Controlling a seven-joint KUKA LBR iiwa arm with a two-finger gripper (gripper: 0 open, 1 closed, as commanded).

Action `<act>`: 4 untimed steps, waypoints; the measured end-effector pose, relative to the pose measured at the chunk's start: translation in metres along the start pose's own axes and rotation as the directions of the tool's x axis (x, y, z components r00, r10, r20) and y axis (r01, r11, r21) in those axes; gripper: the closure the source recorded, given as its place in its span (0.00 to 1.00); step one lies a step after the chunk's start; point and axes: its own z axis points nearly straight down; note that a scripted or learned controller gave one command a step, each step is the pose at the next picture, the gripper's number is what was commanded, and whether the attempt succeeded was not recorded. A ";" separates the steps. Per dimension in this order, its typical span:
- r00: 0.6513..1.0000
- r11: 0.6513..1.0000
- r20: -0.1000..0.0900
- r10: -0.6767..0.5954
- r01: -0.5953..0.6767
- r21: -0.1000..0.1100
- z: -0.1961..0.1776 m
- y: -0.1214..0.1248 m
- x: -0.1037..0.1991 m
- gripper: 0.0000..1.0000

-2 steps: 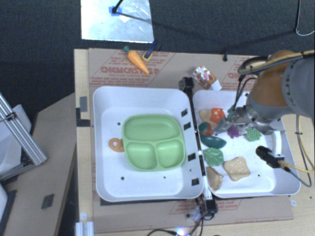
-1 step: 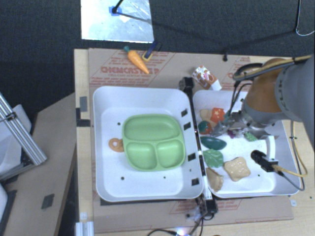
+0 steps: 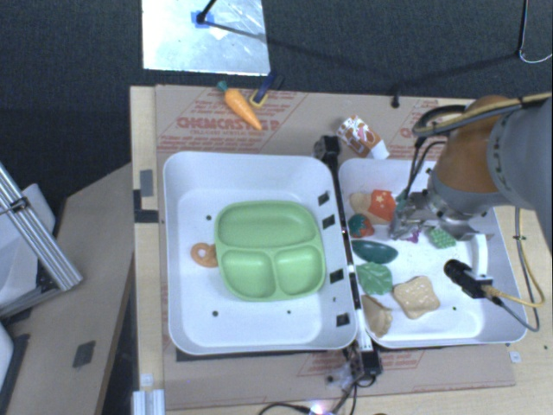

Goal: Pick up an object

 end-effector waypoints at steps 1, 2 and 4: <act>1.000 1.000 -0.003 -0.001 0.001 0.002 -0.044 0.000 -0.001 1.00; 1.000 1.000 -0.002 -0.005 0.005 -0.001 -0.108 0.007 -0.002 1.00; 1.000 1.000 -0.005 -0.011 0.011 0.004 -0.138 0.011 0.054 1.00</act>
